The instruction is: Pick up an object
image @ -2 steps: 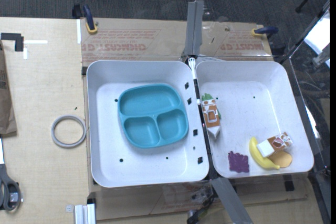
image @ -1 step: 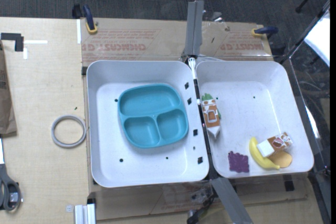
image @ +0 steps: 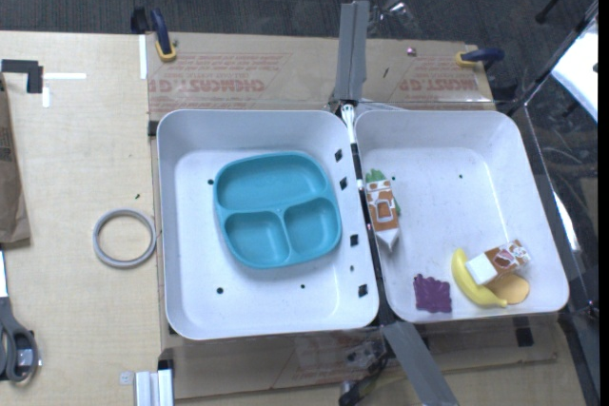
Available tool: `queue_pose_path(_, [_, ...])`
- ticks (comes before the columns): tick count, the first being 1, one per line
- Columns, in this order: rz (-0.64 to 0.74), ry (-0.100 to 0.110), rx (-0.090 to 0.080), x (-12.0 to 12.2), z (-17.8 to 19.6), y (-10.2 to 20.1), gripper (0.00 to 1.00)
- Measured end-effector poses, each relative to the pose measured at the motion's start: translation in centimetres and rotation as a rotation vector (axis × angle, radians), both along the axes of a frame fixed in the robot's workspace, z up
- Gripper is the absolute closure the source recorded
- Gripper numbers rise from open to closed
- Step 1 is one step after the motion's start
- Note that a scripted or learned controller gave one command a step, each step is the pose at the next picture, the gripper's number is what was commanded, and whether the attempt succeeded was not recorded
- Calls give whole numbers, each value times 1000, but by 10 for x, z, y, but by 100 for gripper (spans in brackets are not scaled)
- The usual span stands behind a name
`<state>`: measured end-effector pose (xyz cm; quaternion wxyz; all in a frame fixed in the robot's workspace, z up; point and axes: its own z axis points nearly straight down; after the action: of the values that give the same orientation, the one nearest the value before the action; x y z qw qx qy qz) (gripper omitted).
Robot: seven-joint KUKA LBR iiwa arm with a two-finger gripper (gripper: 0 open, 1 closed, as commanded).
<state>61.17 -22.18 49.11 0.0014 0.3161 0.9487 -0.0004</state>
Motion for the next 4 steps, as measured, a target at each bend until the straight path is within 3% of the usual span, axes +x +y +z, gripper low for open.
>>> queue_pose_path(1, [555, -2, -1, 16, 1, 0, 0])
queue_pose_path(2, [1017, -1, -1, 6, 1, 0, 0])
queue_pose_path(3, [1014, -7, -3, 7, 10, 0, 100])
queue_pose_path(4, [891, 0, 0, -49, 1, 56, 100])
